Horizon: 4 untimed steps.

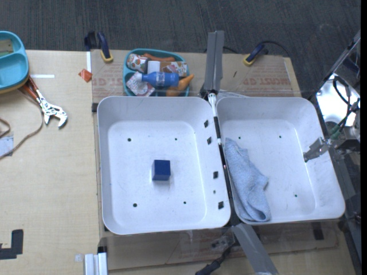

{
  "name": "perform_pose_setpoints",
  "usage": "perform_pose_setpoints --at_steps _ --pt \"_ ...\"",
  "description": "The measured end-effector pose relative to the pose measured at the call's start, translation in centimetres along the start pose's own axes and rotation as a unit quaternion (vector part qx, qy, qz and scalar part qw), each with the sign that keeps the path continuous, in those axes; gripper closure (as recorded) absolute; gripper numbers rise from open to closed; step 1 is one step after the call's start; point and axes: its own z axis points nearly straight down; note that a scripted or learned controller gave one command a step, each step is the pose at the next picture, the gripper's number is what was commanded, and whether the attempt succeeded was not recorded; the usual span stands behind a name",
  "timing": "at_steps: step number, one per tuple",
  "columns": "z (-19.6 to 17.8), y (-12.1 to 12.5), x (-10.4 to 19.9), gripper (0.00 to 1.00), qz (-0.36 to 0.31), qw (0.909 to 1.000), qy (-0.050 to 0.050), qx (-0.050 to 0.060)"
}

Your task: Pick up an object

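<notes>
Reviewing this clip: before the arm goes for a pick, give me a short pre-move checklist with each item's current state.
1. Target present: blue block lies in the left bin - ok.
2. Block free of neighbours, away from the walls - ok.
3. Second candidate: grey cloth in the right bin, bunched against its left wall - ok.
4. Gripper placement: at the right bin's right rim, over neither item - not ok.
5. Finger opening - cannot tell.

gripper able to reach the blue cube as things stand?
Probably yes. The blue cube sits alone on the left bin's open floor, nothing over it. The gripper is by the right bin's far edge, so it must cross.
</notes>
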Motion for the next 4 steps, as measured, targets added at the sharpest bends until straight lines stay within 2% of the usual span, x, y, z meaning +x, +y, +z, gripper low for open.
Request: perform_pose_setpoints --at_steps 1,2,3,4 --pt "4.8 6.5 9.6 0.0 0.021 0.9998 0.0 0.0" --pt "-2.6 4.4 3.6 0.0 0.087 0.9962 -0.001 0.0" --pt "-1.7 1.8 15.4 0.0 0.206 0.9786 -0.001 0.001" --pt "1.3 5.9 6.2 0.0 0.109 0.994 -0.001 0.0"
